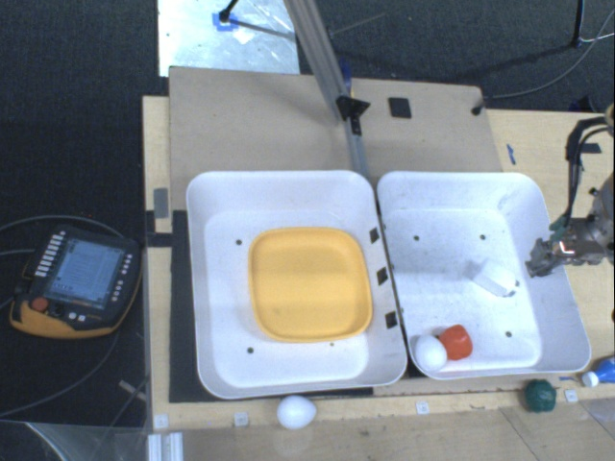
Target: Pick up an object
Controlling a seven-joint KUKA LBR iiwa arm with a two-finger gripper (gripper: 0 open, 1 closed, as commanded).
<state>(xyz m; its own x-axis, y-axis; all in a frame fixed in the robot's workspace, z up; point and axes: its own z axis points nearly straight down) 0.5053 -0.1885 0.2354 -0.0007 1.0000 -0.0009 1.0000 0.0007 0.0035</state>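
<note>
Dark carpet surrounded a pale wooden surface [432, 133] that carried two shallow white bins side by side. In the left bin [216, 257] lay a yellow square plate [310, 282], flat and roughly centred. The right bin [452, 209] held a small white block [497, 280] near its middle, and at its near left corner an orange cup-like object [456, 342] touching a white ball [430, 352]. A white egg-shaped object [296, 411] lay outside on the surface, just below the left bin, and a dark green ball [539, 396] sat near the right bin's lower right corner beside a blue-and-white item [598, 376] cut off by the frame.

Most of the arm was cut off at the right edge; its wrist reached in level with the right bin's right rim. The gripper [540, 258] sat just over that rim, blurred and small, so whether its fingers were spread or closed could not be told. Nothing was visibly between them. A teach pendant [75, 281] lay on the carpet at left.
</note>
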